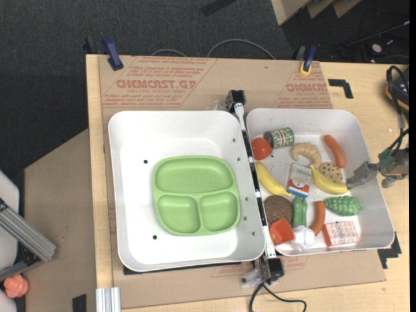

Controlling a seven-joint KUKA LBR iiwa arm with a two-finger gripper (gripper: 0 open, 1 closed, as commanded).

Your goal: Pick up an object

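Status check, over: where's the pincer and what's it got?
Pincer at right bin's right edge, nothing visibly held. Nearest: yellow banana. Toys crowd close around it.

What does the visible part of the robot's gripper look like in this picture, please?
A small part of the gripper reaches in at the right edge of the right-hand bin. It looks like dull grey metal, with a flat, tapered finger pointing left. Behind it sits a darker grey-green block with thin dark cables looping above and beside it. It is too small and blurred to make out any markings.
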